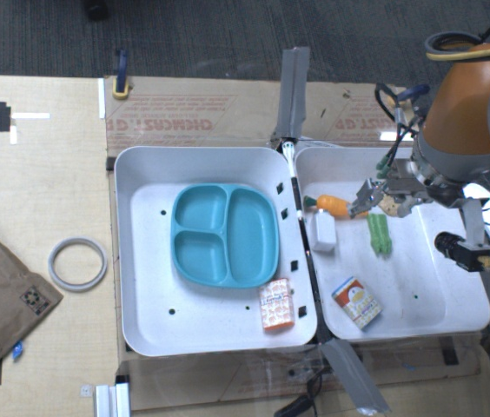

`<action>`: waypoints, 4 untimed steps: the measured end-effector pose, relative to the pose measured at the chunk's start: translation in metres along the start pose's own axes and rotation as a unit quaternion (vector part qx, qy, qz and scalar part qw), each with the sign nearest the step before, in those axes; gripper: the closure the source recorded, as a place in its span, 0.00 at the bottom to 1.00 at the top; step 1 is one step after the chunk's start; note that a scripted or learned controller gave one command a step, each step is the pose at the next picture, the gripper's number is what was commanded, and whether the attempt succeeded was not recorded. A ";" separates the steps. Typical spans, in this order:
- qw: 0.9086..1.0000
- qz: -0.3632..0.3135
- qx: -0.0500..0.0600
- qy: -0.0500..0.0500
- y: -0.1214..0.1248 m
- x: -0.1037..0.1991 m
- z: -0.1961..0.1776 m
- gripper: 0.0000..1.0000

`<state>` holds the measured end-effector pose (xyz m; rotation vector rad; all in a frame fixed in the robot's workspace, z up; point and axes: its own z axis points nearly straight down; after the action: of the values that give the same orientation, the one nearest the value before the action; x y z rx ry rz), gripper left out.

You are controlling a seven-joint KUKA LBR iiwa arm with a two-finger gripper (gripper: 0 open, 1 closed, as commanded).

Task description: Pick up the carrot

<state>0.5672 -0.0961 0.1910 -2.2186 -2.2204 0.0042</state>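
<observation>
Camera view: we see the gripper (372,200) over the right bin (419,320), its fingers (363,200) slightly spread with nothing between them; the tips sit just beside the carrot (333,205), and we cannot tell whether they touch it. The carrot lies near the right bin's left wall, long axis roughly horizontal, green top toward the divider. The arm (466,111) reaches in from the right, wrist angled down and leftward. A green vegetable (379,234) lies just below the gripper.
</observation>
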 end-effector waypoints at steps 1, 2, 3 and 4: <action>0.999 -0.052 -0.001 -0.001 0.037 -0.009 0.043 0.00; 0.995 -0.103 -0.003 -0.001 0.045 -0.011 0.087 0.00; 0.993 -0.119 -0.002 -0.001 0.076 -0.002 0.099 0.00; 0.998 -0.063 -0.002 -0.001 0.092 0.060 -0.001 0.00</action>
<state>0.6591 -0.0361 0.1919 -2.0776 -2.3581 0.0016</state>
